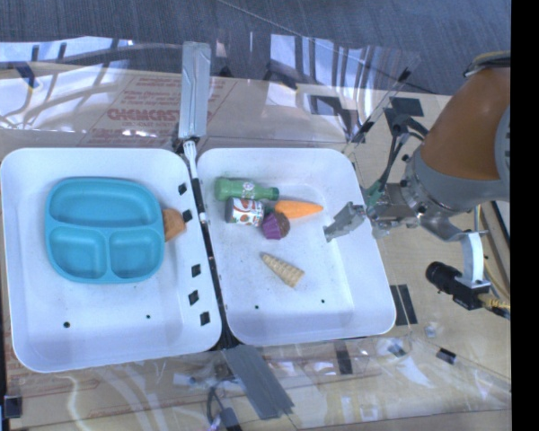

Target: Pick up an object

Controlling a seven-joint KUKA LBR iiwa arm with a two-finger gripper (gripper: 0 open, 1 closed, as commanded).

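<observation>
In the right bin (251,317) lie a green bottle (246,189), a small red and white can (246,211), an orange carrot (298,208), a purple round piece (276,226) and a tan cone (282,269). My gripper (343,222) hangs over the bin's right side, just right of the carrot's tip, with nothing seen between its fingers. The left bin (36,321) holds a blue divided tray (104,229) with an orange piece (172,224) at its right edge.
A clear plastic wall stands behind both bins. The bins' raised rims meet at the centre divider (200,241). Black clips and tape lie on the bench at the front and right.
</observation>
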